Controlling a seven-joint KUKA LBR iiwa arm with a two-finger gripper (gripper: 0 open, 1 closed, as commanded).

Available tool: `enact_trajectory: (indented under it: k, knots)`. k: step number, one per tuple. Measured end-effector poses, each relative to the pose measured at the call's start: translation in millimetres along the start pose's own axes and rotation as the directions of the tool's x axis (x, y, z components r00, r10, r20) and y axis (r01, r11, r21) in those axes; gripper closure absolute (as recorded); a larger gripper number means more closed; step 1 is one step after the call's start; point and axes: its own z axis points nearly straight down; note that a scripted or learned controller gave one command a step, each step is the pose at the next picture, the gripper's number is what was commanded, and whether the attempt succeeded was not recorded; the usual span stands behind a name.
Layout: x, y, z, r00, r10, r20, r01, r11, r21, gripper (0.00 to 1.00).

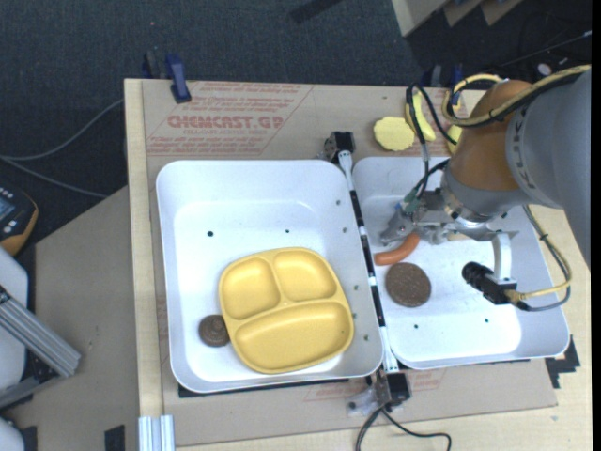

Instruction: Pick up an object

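The grey arm (549, 144), its orange band (484, 153) showing above the wrist, reaches in from the right and hangs low over the back left part of the right-hand bin (526, 341). The gripper (416, 222) sits at the end of a tangle of dark metal and cables, and whether it is spread or closed cannot be told from this slant.

Just below and slightly left of the gripper lies an orange carrot-shaped piece (398, 248), stretched out on the bin floor close to the divider between the bins; it appears to lie under the tool rather than in it, though contact is unclear. A little further toward the front, a round brown cookie-like disc (409, 284) rests flat on the white floor, near the carrot's lower end. To the gripper's right, a black cylindrical fitting (485, 281) with a yellow cable hangs off the arm above the bin.

Across the divider, well to the gripper's left and toward the front, the left-hand bin (188, 195) holds a yellow three-compartment tray (285, 308), with a small brown disc (214, 331) touching or just beside its left front edge. Behind the gripper, outside the bins on the bench (225, 116), sits a yellow lump (394, 133).
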Motion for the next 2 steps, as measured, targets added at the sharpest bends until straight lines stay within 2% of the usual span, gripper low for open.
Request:
enact_trajectory:
  k: [1, 2]
  knots:
    - [0.2, 0.3, -10.4, 1.000, 0.001, 0.000, -0.001, 1.000, -0.002, 1.00]
    - [67.1, 15.0, -106.6, 1.000, -0.007, -0.002, 0.007, 1.000, -0.010, 1.00]
